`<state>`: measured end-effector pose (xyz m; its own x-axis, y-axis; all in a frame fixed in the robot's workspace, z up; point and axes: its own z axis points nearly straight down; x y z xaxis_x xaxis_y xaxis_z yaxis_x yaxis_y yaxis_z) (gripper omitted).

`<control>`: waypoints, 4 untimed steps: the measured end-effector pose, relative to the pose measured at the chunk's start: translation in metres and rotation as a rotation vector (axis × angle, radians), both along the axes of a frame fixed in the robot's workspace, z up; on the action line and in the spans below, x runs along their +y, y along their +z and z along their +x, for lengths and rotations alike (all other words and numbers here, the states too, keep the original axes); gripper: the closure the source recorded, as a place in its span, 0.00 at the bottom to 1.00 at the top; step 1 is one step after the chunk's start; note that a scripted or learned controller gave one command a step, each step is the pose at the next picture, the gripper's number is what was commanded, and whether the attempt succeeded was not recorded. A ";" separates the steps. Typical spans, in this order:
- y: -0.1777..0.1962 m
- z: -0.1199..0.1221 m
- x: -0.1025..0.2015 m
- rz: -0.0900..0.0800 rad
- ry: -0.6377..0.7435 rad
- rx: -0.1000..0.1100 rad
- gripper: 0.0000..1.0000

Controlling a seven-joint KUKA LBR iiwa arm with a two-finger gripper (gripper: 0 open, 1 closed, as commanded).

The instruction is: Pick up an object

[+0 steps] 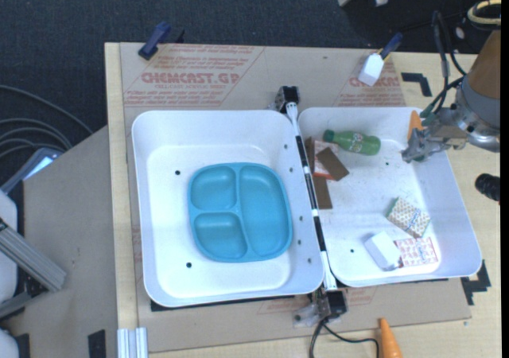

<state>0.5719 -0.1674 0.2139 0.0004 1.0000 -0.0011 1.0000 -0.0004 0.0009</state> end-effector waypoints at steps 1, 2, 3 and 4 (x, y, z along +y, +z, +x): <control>-0.129 -0.014 0.053 0.001 0.001 0.002 1.00; -0.129 -0.014 0.053 0.001 0.001 0.001 0.00; -0.120 -0.013 0.053 0.001 0.001 0.001 1.00; -0.120 -0.013 0.053 0.002 0.001 0.001 0.00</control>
